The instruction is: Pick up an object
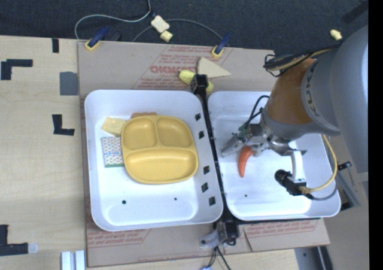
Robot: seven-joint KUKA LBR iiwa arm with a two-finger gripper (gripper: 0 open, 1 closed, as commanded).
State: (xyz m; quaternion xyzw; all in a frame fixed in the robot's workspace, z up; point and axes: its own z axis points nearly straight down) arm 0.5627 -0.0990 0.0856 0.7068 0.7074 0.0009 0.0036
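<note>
The claw (244, 143) is hanging over the right bin (317, 206), clenched around the upper end of an orange carrot-shaped object (243, 163); the object is pointing downward between its fingers. A yellow divided plate (160, 149) is lying in the left bin (99, 203), partly covering small flat items (111, 150).

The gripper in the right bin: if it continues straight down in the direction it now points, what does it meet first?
Most likely the orange carrot-shaped object, which lies at the tip of the gripper. Under it is the floor of the right bin. Depth is unclear from above, so they may touch already.
</note>
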